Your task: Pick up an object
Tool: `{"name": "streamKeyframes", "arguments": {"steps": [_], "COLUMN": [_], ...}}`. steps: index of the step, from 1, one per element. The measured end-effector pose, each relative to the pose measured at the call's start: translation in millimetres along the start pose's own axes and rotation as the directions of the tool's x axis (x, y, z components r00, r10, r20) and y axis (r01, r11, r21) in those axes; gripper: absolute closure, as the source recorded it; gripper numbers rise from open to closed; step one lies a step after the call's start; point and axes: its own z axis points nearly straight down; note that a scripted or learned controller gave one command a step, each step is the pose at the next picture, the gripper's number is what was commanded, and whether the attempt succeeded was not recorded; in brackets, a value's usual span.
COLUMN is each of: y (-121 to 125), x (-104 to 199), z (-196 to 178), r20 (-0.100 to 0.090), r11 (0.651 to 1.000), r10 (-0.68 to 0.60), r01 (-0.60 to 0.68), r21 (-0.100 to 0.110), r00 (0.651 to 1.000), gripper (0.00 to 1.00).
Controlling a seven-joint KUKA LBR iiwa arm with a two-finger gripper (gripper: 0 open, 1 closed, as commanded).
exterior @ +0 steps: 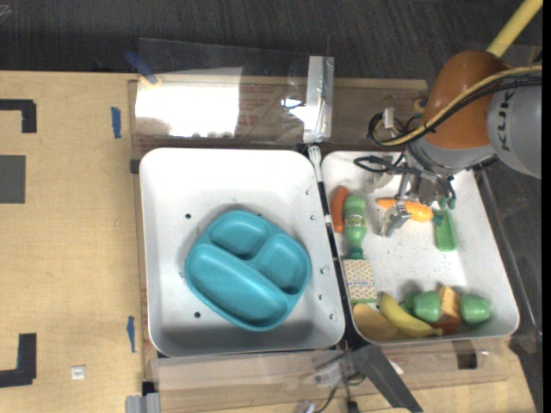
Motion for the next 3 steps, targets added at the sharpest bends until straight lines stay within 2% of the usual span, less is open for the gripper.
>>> {"name": "streamKeyframes", "arguments": {"steps": [1, 2, 3], "y": [0, -43, -42], "x": [-4, 5, 6], "z": [-14, -81, -79], "r20": [0.015, 0.003, 0.0], "r11": [1.0, 0.96, 0.959], "r10": [0.001, -0.281, -0.282], "r01": [-0.001, 0.281, 0.282], "r21": [0.001, 0.002, -0.001], "r00": [1.0, 0.96, 0.959], "gripper": [1.0, 1.0, 0.0]}}
